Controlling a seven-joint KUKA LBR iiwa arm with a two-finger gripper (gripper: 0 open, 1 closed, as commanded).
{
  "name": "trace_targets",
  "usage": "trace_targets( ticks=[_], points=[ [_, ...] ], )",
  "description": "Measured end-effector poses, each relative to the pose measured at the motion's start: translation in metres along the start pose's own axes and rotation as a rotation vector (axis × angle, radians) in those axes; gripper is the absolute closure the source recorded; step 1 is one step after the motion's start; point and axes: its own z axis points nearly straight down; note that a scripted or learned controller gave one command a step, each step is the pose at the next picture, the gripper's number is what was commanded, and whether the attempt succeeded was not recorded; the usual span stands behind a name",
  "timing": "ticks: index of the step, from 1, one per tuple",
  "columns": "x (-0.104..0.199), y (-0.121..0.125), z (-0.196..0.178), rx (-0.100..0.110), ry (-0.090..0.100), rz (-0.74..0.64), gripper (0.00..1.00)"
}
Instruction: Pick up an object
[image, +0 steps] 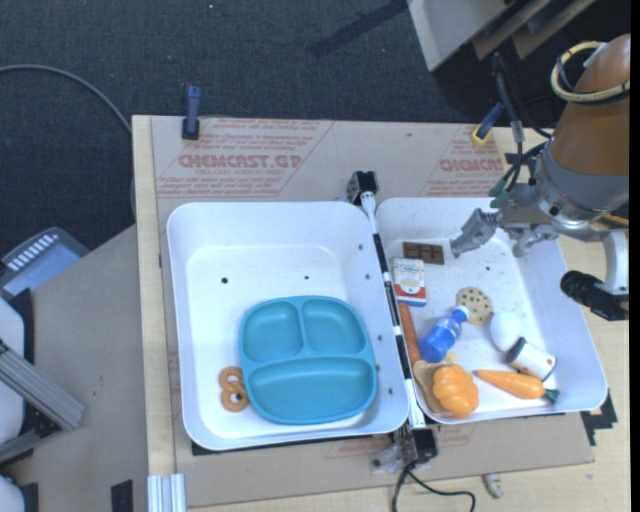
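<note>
On the desk: two shallow white bins side by side on a brown sheet printed in red with "CHEMCAST GP" (238, 160), repeated faintly at the right.
Left bin (200, 240): holds a blue three-compartment plate (306, 357); a small brown pretzel (234, 388) lies just beside the plate's lower-left edge.
Right bin (580, 350): holds the loose objects listed below.
Chocolate bar (423, 253): dark, segmented, flat near the bin's upper left.
Small carton (408, 281): white and red, just below the chocolate; its print is too small to read.
Blue bottle (442, 335): white cap, lying tilted at mid-bin.
Cookie (474, 303): round, speckled, just right of the bottle's cap.
Orange fruit (454, 390): at the lower edge of the bin.
Carrot (512, 383): lying flat, right of the fruit.
White object (520, 345): dark band, above the carrot.
Gripper (470, 236): over the bin's upper part, just right of the chocolate; fingers hold nothing, and whether they stand apart or together cannot be told.
</note>
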Motion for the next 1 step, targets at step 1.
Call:
trace_targets(
  ticks=[1],
  points=[
    [-0.0070, 0.0404, 0.0897, 0.003, 0.000, 0.001, 0.00]
  ],
)
